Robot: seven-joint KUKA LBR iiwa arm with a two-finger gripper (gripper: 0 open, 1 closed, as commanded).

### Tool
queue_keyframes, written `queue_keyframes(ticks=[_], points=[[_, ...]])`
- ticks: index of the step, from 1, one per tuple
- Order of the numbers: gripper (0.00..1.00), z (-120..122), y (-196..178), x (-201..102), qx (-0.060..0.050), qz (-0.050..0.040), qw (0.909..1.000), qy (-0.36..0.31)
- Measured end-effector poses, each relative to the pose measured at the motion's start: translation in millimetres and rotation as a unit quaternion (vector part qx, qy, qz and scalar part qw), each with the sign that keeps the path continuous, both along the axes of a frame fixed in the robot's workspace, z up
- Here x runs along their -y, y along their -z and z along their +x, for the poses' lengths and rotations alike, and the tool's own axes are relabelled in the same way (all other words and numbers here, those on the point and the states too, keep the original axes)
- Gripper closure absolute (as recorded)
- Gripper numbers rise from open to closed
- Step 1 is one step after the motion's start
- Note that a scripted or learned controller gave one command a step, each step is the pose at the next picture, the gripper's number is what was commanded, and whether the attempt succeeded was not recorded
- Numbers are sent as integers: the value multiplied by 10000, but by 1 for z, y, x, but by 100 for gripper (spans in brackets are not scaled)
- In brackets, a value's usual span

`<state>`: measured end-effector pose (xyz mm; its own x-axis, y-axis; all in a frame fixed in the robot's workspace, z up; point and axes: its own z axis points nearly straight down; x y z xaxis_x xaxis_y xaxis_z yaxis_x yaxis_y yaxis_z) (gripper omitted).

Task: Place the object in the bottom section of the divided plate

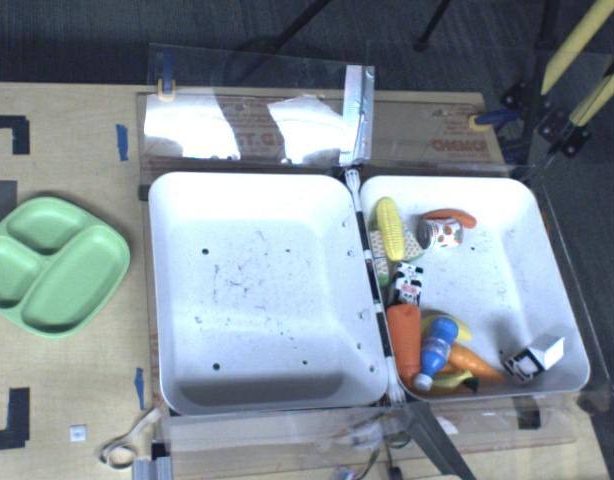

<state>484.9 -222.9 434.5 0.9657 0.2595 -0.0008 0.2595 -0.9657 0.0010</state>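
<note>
Whether the claw is open or closed cannot be told; the green divided plate (57, 266) lies on the table (67, 128) at the far left, well apart from the two white bins; its large section faces the near right, with two smaller sections on the far left; the left bin (177, 203) sits just beside the right bin (507, 203); the objects lie in the right bin: a corn cob (389, 228) along its left wall, a red-and-white cup (445, 231) beside it, and nearer, an orange carrot (405, 333) touching a blue bottle (437, 346); a small black-and-white box (532, 358) rests in the near right corner.
</note>
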Motion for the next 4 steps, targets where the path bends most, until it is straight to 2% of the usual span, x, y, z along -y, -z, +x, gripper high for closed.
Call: queue_keyframes(ticks=[4], points=[[0, 5, 0, 0, 1, -1, 9999, -164]])
